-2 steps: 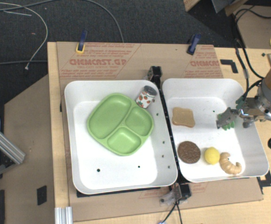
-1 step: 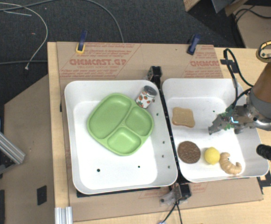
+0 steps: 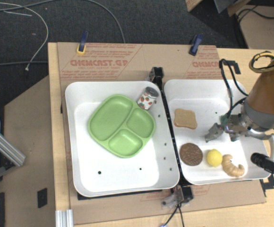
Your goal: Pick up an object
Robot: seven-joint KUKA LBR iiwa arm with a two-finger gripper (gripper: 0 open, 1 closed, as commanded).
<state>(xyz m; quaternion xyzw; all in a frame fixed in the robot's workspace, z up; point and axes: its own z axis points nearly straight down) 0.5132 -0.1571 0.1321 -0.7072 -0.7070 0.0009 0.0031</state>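
- Yellow lemon (image 3: 214, 157) lies at six o'clock in the right bin (image 3: 201, 91), between cookie (image 3: 191, 153) and croissant (image 3: 233, 165).
- Looks light, firm, rollable; best pinched across its middle.
- Gripper (image 3: 212, 132) hovers above, fingers spread, empty.

Right bin (image 3: 193, 91) holds tan toast slice (image 3: 185, 118) lying flat, brown round cookie (image 3: 191, 153), yellow lemon (image 3: 214, 158) beside it, croissant (image 3: 233, 166) nearest the front-right corner, all apart.
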